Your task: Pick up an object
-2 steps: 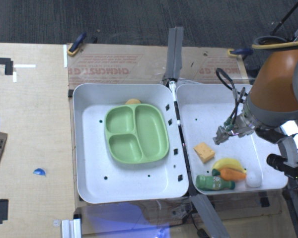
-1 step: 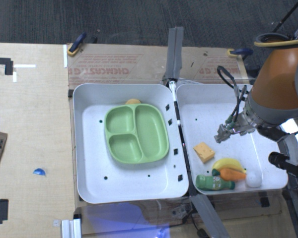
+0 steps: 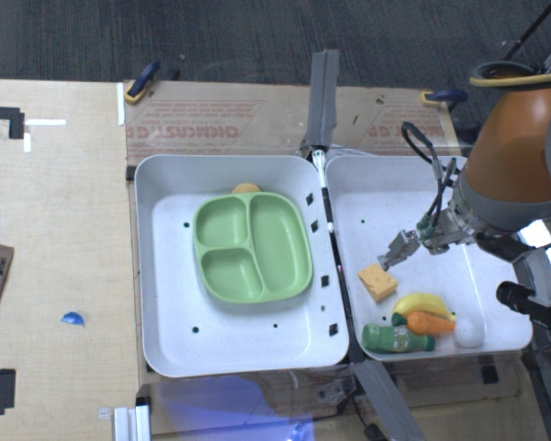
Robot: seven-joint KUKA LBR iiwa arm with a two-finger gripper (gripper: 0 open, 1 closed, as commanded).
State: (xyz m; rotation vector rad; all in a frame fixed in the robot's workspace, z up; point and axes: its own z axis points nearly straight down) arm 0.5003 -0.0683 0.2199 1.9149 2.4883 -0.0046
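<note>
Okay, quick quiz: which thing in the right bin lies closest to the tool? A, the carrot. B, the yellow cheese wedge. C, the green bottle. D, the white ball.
B: the cheese wedge sits just below the tool, while the other items lie farther off along the bin's front edge.
</note>
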